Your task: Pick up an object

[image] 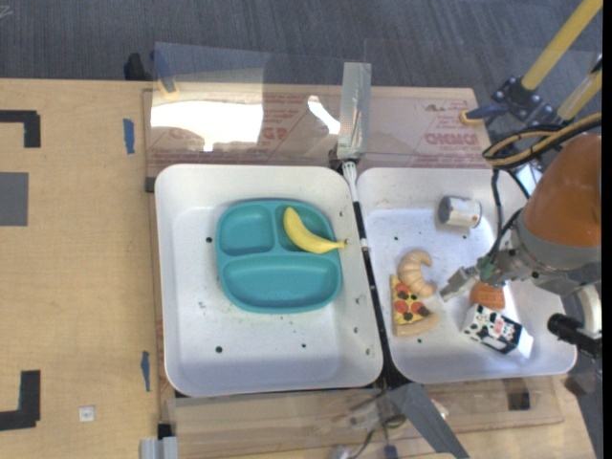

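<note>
Two white bins are sitting side by side on the worktop (76, 285), and the claw (457, 282) is hanging low over the right bin (421, 228), reaching in from the right on the grey arm (564, 228) with its orange band. Whether the claw is released or clenched I cannot tell; nothing is showing between its tips. Just left of the claw a croissant (415, 271) is lying, touching a pizza slice (411, 309) on its near side. Right beside the claw, towards the arm, an orange piece (488, 294) is sitting, and just nearer than that a black-and-white carton (494, 329) is lying tilted. Farther back in the same bin a small white can (460, 212) is resting on its side, well apart from the rest. Over in the left bin (182, 285) a teal tray (273, 280) is lying flat, and a banana (308, 233) is resting in its far right compartment. Beyond both bins a clear sheet (229, 113) is covering cardboard.
</note>
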